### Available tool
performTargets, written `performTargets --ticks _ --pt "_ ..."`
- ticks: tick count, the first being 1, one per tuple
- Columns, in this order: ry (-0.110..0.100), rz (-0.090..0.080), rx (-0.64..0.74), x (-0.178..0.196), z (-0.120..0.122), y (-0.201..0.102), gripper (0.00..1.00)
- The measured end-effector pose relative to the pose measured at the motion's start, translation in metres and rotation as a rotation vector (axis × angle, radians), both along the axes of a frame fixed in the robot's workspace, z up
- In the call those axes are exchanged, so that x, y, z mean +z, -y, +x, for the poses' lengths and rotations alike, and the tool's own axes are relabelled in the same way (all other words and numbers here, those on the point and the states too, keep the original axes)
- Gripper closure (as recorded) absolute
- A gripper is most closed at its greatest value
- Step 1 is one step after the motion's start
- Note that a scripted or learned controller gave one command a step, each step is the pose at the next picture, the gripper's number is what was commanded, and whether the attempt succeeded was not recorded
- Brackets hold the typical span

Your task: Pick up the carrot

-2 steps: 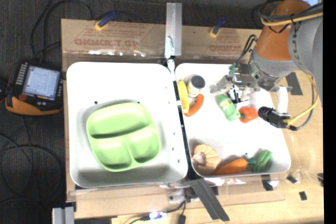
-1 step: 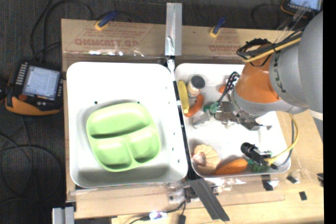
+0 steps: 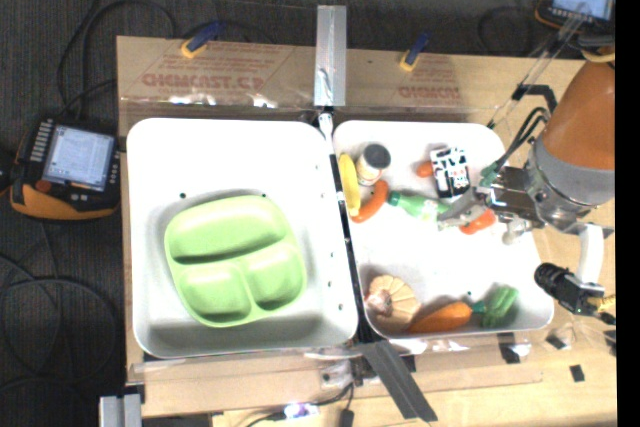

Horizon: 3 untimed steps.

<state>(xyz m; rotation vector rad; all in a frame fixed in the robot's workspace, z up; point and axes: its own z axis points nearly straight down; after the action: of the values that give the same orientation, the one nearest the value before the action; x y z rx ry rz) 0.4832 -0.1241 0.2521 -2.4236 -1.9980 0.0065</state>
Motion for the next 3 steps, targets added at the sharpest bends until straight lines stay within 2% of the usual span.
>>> performTargets --ticks 1,2,3 --pt "-0.002 0.005 0.203 -0.116 -0.001 -0.005 0.0" --pt "0.007 0.013 0.083 -0.164 0.004 0.076 0.0" --pt "0.011 0.006 0.083 -0.154 0.005 0.078 1.0"
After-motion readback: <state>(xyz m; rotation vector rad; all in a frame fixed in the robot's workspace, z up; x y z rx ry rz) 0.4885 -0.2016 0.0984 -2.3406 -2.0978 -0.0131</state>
